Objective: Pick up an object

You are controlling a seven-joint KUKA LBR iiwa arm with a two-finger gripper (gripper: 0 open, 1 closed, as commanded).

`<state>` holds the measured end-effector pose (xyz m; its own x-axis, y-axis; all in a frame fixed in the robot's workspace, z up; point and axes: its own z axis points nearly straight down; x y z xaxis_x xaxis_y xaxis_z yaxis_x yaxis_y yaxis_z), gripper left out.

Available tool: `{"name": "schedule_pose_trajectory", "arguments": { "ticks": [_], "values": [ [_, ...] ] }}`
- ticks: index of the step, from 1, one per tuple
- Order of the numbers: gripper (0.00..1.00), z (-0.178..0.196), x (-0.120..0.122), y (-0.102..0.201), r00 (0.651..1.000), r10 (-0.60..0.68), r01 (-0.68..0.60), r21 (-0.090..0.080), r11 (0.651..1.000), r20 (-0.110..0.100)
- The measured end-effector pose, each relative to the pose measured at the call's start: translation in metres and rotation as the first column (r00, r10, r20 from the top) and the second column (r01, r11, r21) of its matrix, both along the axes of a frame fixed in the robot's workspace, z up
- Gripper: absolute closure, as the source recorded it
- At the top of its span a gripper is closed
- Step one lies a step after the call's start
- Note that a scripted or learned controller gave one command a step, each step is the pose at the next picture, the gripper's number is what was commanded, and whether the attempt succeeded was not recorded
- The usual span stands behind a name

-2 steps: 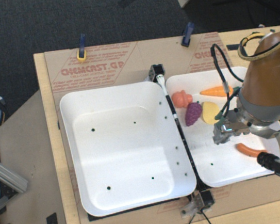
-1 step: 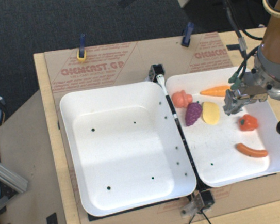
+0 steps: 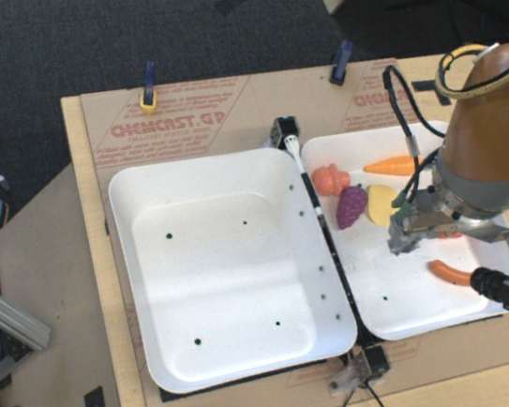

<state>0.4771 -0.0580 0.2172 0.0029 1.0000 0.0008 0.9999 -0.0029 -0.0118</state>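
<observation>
- The bench (image 3: 103,268) has a brown cardboard sheet (image 3: 221,108) with red print on top.
- Two shallow white bins lie directly on it: the left bin (image 3: 149,261) and the right bin (image 3: 413,312), touching side by side.
- Two clamps, one yellow-blue clamp (image 3: 148,88) and one blue clamp (image 3: 341,61), sit at the far edge.

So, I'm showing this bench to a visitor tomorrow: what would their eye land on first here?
Probably the bulky grey arm with its orange band, reaching in from the right over the right-hand white bin. Next, the cluster of bright plastic toy foods there: a purple grape bunch, a pink piece and an orange carrot. The left white bin looks bare beside it.
</observation>
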Motion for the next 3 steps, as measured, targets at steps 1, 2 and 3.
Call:
{"name": "schedule_pose_trajectory", "arguments": {
  "ticks": [1,2,3],
  "values": [
    [1.0,0.201,0.009,0.029,0.999,0.007,-0.007,0.0,1.0,0.033],
    [1.0,0.061,0.0,0.051,1.0,0.003,-0.003,0.0,1.0,-0.003],
    [1.0,0.079,0.003,0.049,1.0,0.002,-0.002,-0.001,1.0,0.014]
  ]
}}
